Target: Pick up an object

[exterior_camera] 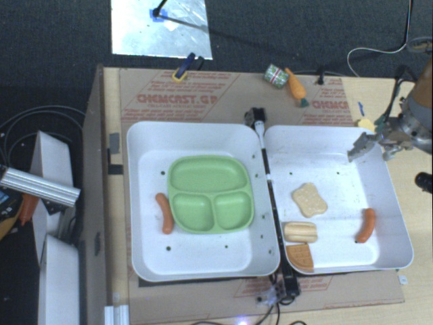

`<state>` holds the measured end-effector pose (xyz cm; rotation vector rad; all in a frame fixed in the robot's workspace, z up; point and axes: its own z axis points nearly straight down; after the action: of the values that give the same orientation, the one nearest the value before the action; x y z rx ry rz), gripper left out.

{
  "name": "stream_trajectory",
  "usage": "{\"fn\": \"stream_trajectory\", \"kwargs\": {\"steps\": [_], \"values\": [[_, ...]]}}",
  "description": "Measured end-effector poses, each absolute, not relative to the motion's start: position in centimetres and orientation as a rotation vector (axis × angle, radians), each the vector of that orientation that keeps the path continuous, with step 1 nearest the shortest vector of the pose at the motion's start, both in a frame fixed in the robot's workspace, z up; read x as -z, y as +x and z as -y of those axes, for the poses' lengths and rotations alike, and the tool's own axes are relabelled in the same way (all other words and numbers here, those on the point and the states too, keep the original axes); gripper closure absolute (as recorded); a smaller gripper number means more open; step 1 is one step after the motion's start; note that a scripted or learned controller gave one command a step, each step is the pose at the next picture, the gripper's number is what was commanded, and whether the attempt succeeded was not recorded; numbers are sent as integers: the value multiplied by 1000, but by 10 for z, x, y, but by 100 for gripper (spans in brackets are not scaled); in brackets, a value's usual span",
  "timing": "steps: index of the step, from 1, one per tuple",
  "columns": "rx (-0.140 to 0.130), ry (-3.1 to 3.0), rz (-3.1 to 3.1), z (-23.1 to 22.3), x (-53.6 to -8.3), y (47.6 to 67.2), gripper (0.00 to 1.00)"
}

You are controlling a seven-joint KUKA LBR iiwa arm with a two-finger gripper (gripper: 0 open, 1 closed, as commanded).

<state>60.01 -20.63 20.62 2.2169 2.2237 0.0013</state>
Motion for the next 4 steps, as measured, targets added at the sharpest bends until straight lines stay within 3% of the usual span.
{"fn": "stream_trajectory", "kwargs": {"steps": [1, 2, 3, 4], "values": [[-2, 2216, -2227, 146, -148, 616, 0], [-1, 2216, -2226, 107, -84, 581, 0], [0, 2220, -2223, 87, -84, 552, 0], [-3, 2219, -2221, 88, -95, 553, 100]]}}
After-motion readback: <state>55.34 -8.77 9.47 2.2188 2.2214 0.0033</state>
